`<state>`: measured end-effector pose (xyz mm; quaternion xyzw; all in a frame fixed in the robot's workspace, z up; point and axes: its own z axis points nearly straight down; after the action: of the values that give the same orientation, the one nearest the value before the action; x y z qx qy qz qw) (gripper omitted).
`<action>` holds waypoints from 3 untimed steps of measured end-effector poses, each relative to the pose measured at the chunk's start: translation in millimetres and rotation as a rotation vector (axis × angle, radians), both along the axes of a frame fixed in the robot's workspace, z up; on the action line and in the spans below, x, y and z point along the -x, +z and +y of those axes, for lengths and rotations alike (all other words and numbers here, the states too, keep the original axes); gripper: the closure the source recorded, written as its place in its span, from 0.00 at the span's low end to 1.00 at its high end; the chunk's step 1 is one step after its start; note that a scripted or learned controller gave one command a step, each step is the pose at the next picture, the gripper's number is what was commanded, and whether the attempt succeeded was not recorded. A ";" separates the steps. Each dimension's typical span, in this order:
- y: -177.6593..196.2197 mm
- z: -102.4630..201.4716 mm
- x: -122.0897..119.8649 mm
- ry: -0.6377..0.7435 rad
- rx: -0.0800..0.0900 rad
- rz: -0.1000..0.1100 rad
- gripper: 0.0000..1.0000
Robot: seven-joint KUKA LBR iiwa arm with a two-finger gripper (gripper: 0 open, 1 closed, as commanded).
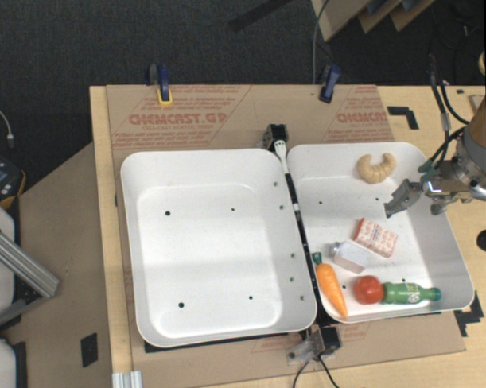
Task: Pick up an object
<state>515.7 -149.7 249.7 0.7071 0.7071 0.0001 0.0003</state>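
"CHEMCAST" repeats in red on the bench board (224, 110); gripper (420, 195) spread wide, gripping nothing

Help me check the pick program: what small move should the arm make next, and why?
Probably lower the pincer toward the pink carton. The pincer hangs over the right bin with nothing between its fingers, and the carton lies just below and left of it, apart from the croissant and only close to the small bottle.
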 end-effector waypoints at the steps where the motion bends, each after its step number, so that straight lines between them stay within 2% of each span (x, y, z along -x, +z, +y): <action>1: -128.6 42.4 -67.3 0.005 -0.004 0.009 0.00; 2: -26.9 142.4 -104.7 0.012 -0.003 -0.013 0.00; 3: -107.3 211.9 -93.7 -0.008 0.013 -0.005 0.00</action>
<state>609.4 62.3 142.4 0.7100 0.7041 -0.0027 0.0068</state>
